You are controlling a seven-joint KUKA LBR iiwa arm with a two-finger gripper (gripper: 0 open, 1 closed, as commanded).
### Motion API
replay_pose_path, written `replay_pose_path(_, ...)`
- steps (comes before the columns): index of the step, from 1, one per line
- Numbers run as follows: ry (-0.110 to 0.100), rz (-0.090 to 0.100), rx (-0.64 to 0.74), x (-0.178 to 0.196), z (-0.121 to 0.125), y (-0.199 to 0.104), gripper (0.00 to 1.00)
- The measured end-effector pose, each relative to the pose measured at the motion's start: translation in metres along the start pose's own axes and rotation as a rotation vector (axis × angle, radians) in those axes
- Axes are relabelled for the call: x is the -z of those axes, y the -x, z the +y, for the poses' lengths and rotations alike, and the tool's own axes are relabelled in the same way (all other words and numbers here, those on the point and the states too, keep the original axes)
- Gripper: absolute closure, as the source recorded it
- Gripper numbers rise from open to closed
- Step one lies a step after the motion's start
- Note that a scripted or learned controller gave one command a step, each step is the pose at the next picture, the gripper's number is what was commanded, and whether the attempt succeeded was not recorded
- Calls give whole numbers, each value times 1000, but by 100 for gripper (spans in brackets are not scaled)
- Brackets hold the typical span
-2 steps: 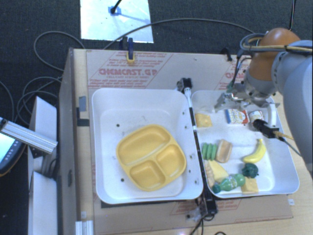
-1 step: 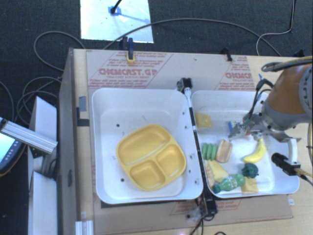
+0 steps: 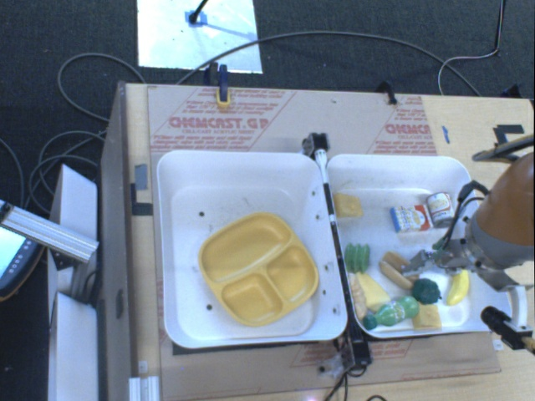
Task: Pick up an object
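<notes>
Two white bins are sitting side by side on the surface point(image 3: 251, 115). The left bin point(image 3: 180, 224) is holding a yellow tray point(image 3: 257, 267). The right bin point(image 3: 380, 170) is holding toy food. The banana point(image 3: 458, 287) is lying near the right bin's right wall, its long side running up and down. The jaws point(image 3: 428, 257) are hanging just left of the banana, over the brown roll point(image 3: 394, 271); I cannot tell how wide they are.

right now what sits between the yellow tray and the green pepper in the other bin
In the camera view, between the yellow divided tray and the green pepper lie a strip of bare white bin floor and the black bar where the two bins meet.
</notes>
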State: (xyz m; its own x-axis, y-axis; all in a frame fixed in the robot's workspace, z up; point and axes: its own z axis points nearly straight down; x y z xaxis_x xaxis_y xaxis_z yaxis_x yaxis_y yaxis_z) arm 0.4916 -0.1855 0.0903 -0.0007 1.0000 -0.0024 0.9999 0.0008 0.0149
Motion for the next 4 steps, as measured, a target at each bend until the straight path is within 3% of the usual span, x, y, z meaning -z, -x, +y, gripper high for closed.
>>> replay_pose_path(1,3,2,1,0,19,-98,0)
replay_pose_path(2,-1,-3,0,-2,85,-2,0)
replay_pose_path(3,-7,1,5,75,180,-26,0)
replay_pose_path(4,-9,2,3,7,141,-17,0)
